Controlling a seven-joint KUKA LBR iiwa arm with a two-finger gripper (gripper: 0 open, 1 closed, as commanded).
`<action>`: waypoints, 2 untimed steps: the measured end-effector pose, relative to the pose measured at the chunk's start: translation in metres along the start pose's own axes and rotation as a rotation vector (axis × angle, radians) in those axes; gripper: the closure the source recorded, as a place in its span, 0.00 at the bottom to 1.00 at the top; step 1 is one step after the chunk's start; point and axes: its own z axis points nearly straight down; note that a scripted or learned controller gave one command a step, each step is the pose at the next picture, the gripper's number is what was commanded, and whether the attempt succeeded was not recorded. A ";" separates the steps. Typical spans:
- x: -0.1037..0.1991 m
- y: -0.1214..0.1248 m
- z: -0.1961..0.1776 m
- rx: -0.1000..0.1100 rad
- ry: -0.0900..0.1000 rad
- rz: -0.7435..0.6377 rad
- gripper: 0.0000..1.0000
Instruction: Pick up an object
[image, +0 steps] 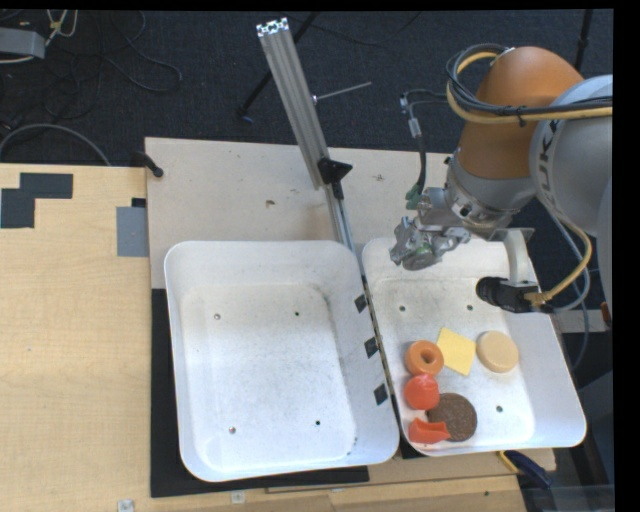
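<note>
Down at the bottom of the frame, nearest the lens, sits a small red piece (428, 431) at the lower edge of the right bin (545, 425), touching a dark brown disc (456, 413) just to its right. Directly above the red piece there's a red rounded lump (421, 392), and above that an orange ring (425, 357), hole facing up. All of them hug the bin's left side, stacked in a loose column. Right of the ring lies a yellow square block (457, 351), tilted like a diamond, and further right a pale tan disc (497, 351), a little apart from the yellow block. So the candidates for picking are all clustered in the lower half of the right bin.

Up at that bin's top left corner hangs the gripper (415, 250), well apart from the cluster, over the bin's far rim. How its jaws stand I cannot tell; the metal parts blur together from this angle, and nothing can be made out between them. Behind it rises the arm's orange band (520, 95) and grey body, reaching in from the right edge.

Left of centre, the left bin (200, 300) shows a speckled white floor. A silver rail (300, 110) slants from top centre down to the seam between the bins.
</note>
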 end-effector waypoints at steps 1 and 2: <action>0.048 -0.011 -0.001 0.000 0.000 0.001 1.00; 0.103 -0.010 0.016 0.001 -0.001 0.000 1.00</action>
